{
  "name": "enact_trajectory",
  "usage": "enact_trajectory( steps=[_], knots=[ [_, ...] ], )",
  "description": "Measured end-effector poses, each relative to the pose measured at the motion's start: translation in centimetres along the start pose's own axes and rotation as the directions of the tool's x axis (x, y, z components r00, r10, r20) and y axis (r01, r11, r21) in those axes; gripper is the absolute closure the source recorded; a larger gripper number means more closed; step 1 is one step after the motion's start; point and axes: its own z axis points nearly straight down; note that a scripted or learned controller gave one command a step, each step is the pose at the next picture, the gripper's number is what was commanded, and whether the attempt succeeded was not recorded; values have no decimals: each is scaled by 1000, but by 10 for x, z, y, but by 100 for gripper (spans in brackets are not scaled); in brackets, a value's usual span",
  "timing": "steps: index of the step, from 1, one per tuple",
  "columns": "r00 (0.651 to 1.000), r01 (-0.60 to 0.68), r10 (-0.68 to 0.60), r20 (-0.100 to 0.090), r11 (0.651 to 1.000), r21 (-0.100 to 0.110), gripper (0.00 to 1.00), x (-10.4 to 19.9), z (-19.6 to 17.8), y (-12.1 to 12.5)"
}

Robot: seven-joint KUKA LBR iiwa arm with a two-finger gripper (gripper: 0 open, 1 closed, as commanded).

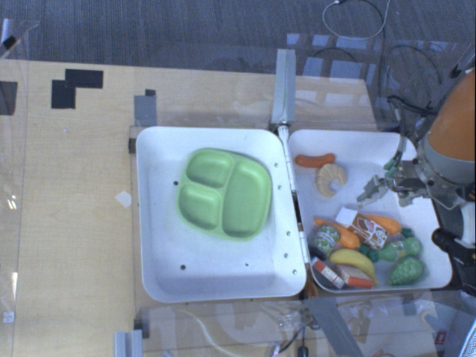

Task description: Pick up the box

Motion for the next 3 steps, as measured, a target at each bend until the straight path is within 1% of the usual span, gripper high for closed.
enact_trajectory(
  steps=[1, 2, 3],
  knots=[
    [1000, 3, -3, 1, 1000, -5, 100, 1, -11, 2],
    [998, -69, 69, 4, 998, -7, 100, -70, 125, 14],
    [989, -147, 147, -1, 989, 1, 100, -26, 71, -26]
  ],
)
